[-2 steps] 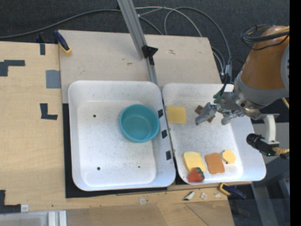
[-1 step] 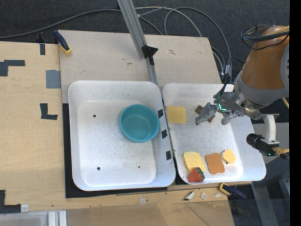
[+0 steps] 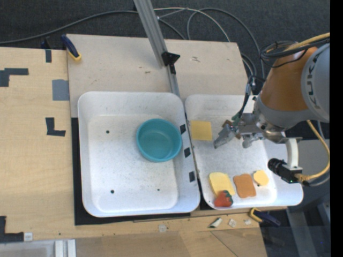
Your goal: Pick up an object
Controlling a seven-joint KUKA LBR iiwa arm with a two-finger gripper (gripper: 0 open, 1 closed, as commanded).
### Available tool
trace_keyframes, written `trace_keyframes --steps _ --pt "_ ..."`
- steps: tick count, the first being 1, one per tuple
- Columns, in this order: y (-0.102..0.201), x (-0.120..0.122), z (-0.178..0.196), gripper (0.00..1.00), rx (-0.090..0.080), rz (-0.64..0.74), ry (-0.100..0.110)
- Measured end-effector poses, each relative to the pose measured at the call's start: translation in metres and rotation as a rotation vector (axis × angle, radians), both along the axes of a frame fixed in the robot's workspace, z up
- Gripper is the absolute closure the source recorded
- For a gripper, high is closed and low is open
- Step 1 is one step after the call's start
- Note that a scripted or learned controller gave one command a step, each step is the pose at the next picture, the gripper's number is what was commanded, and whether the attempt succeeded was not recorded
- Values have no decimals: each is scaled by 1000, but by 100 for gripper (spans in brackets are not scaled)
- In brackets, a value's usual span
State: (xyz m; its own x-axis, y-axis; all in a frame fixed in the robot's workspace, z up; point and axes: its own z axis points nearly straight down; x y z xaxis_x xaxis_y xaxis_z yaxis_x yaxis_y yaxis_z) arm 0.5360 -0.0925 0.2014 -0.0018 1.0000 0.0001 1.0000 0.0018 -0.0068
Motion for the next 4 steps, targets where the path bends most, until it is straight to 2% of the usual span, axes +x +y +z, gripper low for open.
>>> trace_keyframes --steps 2,3,4 --pt "-6 2 -104 0 1 -1 2" --pt "-6 3 -91 100 1 1 -2" --pt "-5 -5 -36 100 0 -1 -10"
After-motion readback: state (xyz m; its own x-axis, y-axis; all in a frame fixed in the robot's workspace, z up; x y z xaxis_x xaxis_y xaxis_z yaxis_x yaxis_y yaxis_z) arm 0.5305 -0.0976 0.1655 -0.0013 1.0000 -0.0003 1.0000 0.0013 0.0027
